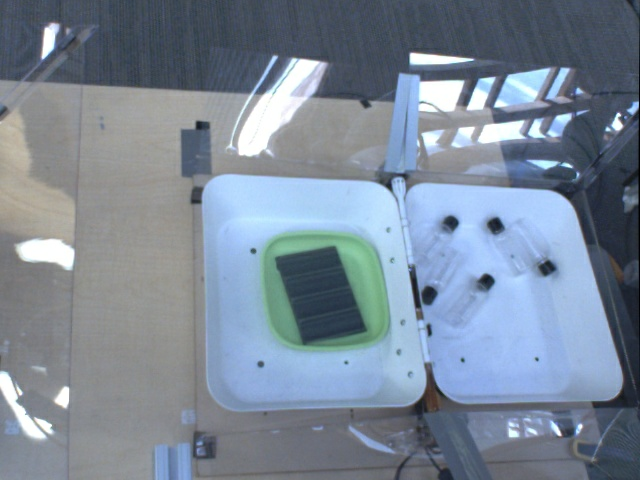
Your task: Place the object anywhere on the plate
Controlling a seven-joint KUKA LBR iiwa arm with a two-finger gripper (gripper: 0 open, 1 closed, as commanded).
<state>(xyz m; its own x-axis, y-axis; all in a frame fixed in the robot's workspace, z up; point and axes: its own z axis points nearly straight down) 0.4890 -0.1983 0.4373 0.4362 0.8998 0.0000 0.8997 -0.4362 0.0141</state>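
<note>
Bench front edge w/ loose cables sits closest, both bins just behind.

Left bin holds the green plate. A dark ribbed slab lies flat on it, approx centred, inside the rim. If that slab is the object, the task looks done, nothing left.

Right bin has clear bottles w/ black caps, lying loose, well apart from the plate.

Pale wood bench top, glare across it from a clear sheet. Dark carpet beyond.
</note>
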